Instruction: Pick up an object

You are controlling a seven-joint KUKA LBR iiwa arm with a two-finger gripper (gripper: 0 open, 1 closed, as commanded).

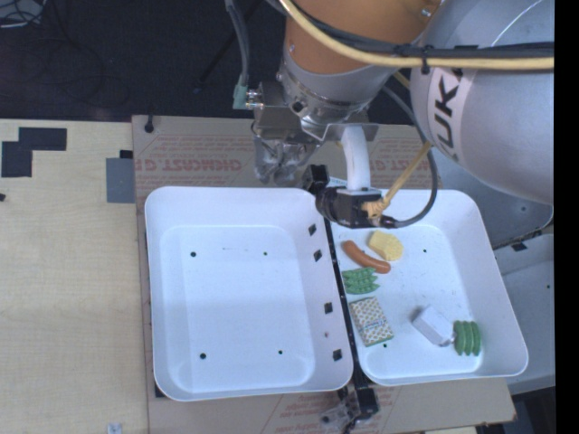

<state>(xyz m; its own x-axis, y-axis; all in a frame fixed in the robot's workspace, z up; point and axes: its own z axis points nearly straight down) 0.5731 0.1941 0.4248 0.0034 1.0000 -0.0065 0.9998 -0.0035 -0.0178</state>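
Within the right bin (434,260): sausage (365,256), yellow wedge (385,243), pea pod (360,281), patterned box (372,321), grey block (432,326), green beans (467,337). End effector (279,163), beyond that bin's far-left corner, blurred; grip state indeterminable.

The robot arm's rounded silver-grey housing (493,89) carries part of some black lettering (443,107), reading "UK". To its left is a broad orange band (348,21), crossed by a pale cream hose (452,59). Below the band, a grey metal wrist (326,93) bears a small green connector (242,93) and a blurred grey metal pincer (276,161).
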